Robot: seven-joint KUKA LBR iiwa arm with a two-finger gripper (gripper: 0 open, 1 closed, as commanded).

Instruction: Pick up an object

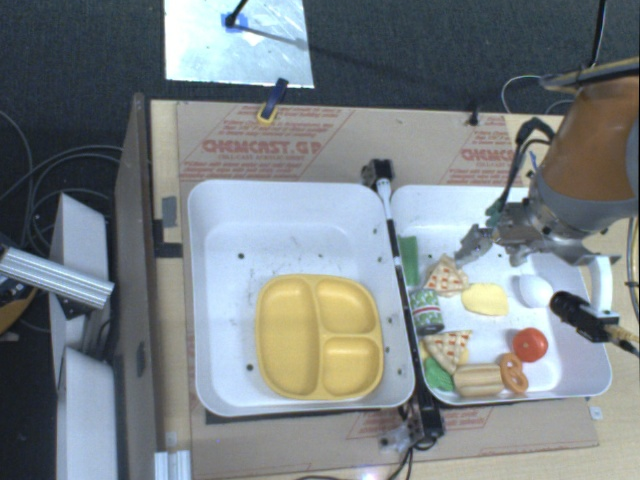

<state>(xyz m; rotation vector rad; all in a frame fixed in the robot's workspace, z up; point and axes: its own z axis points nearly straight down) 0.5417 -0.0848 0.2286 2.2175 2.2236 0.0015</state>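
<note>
Claw (pixel 478 238): hanging low over the upper middle of the right bin, fingers pointing left and down; impossible to tell whether spread or closed, and nothing seen between them.
Arm (pixel 590 158): grey with orange band, reaching in from the right above the right bin.
Right bin (pixel 600 373): white, crowded with toy food.
Waffle wedge (pixel 446 277): just below the claw, near but not clearly touching.
Yellow piece (pixel 485 300): right of that wedge.
White egg (pixel 532 290): further right.
Tomato (pixel 530 344): lower right.
Pretzel (pixel 513 372): below the tomato.
Bread roll (pixel 477 379): at the front wall.
Second waffle (pixel 447 348): above the roll.
Can (pixel 427 311): by the divider.
Green stick (pixel 408 259): along the left wall.
Left bin (pixel 220 218): white, holding a yellow divided plate (pixel 320 334).
</note>
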